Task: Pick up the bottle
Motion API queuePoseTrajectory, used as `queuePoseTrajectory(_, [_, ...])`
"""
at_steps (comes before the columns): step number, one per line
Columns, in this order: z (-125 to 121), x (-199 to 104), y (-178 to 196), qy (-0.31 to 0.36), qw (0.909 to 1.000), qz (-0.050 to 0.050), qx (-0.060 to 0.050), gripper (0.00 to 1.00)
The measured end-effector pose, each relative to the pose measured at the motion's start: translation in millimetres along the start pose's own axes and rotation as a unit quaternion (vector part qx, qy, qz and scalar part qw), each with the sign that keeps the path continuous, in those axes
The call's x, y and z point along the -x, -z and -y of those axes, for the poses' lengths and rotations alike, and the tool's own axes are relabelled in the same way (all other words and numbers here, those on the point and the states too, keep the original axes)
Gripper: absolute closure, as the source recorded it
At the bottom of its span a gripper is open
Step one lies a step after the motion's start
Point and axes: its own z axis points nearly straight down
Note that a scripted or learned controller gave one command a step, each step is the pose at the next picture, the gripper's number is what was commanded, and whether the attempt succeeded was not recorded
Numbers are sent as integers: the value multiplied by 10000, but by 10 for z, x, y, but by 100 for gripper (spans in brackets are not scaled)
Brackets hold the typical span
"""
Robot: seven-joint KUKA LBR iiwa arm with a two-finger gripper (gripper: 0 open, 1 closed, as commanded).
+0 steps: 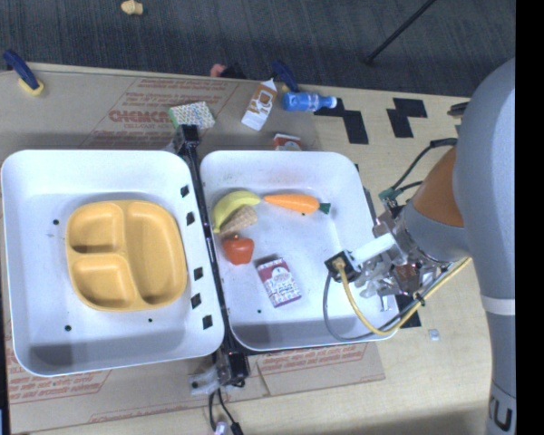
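A small blue bottle [301,101] with a pale cap lies on its side on the cardboard behind the right bin [344,166], outside both bins. My gripper [383,281] hangs over that bin's right rim near its front right corner, far from the bottle and nearer the camera. Wires and a yellow cable loop around the gripper and blur its outline. Nothing shows held in it.
The right bin holds a banana [228,205], a carrot [293,203], a red tomato-like piece [238,249] and a small red box [278,282]. A yellow divided plate [125,253] fills the left bin [18,179]. A small carton [259,104] and a patterned packet [192,113] lie near the bottle.
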Motion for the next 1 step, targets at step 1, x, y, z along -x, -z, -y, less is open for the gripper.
queuePoseTrajectory(1, [1, -1, -63, -6, 10000, 1, -1, 100])
